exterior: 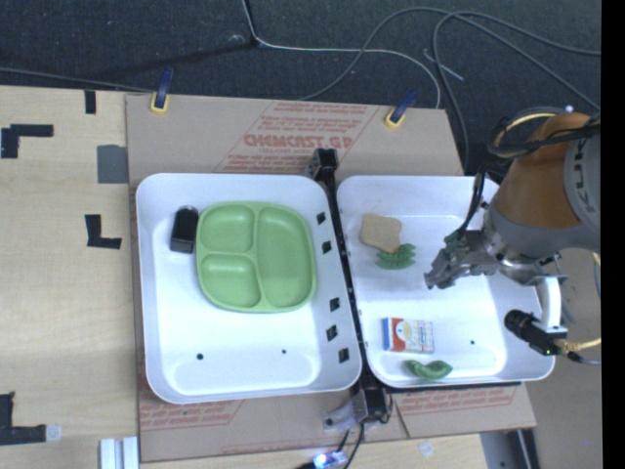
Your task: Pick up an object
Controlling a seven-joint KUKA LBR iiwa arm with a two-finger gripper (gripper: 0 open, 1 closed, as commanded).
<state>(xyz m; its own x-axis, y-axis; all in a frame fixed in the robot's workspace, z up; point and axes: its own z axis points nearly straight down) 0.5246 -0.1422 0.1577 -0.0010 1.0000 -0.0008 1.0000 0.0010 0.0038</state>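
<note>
In the right bin (pixel 459 198) lie a tan sponge-like block (pixel 380 232), a small green leafy toy (pixel 396 256) touching its lower edge, a white, blue and red carton (pixel 407 335) lying flat, and a green pod-shaped toy (pixel 429 368) near the front wall. My gripper (pixel 439 274) hangs over the right bin's middle, right of the leafy toy and above the carton. Nothing shows between its fingers.
The left bin (pixel 166 340) holds a green divided plate (pixel 258 256) and a small black block (pixel 184 229) beside the plate's left edge. A black divider (pixel 337 262) with clips separates the bins. Cables (pixel 410 27) run across the dark surface behind the bench.
</note>
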